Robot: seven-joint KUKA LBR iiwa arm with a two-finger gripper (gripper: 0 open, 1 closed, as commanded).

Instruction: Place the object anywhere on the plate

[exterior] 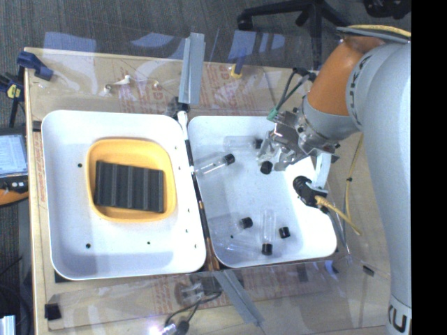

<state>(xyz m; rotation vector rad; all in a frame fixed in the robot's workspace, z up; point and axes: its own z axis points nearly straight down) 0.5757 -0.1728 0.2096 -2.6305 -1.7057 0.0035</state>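
In right bin point(318, 239) — clear black-capped vials point(267, 231) | tool point(274, 158) — grip unclear | yellow plate point(129, 151), ribbed black insert

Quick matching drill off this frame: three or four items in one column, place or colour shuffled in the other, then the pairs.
Column 1
1. plate
2. gripper
3. black ridged insert
4. clear vial with black cap

Column 2
A. lying in the right bin near its left wall
B. yellow, in the left bin
C. over the upper part of the right bin
D. resting on the plate

Pairs: 1-B, 2-C, 3-D, 4-A
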